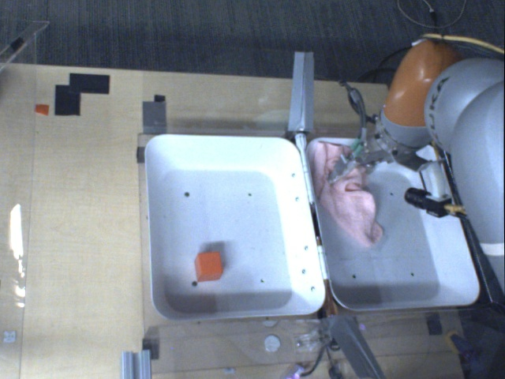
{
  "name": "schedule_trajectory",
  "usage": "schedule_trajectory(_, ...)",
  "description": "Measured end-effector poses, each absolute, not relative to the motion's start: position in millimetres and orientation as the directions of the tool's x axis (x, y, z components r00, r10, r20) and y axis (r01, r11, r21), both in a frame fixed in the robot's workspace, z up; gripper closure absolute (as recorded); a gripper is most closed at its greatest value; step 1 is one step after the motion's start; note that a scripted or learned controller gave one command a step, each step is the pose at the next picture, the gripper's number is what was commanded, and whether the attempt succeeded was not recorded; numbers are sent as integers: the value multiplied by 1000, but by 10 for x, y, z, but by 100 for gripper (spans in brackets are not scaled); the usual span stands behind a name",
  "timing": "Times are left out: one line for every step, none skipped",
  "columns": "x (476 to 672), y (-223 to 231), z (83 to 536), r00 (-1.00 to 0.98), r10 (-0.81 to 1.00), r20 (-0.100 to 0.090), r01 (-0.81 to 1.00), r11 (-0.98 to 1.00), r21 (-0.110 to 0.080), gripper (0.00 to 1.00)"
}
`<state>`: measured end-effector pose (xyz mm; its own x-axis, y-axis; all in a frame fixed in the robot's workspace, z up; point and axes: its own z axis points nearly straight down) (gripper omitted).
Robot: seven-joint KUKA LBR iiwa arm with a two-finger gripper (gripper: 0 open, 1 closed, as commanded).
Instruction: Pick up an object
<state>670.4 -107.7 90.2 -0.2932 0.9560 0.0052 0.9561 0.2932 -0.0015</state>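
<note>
A pink cloth lies crumpled along the left side of the right bin, stretching from the bin's far left corner toward its middle. My gripper reaches in from the right and sits low over the cloth's upper, bunched part, touching it. The grey arm with its orange band rises behind it at the upper right. An orange block rests on the floor of the left bin, near its front left.
A metal divider post stands between the bins at the back. A black cable fitting juts over the right bin from the arm. Black markers sit on the bench at far left.
</note>
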Motion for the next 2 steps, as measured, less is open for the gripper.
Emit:
schedule_trajectory(6742, -1070, 1026, -300, 954, -4, 954, 300, 11, 100)
schedule_trajectory(6714, -696, 1920, -508, 861, -7, 861, 508, 10, 100)
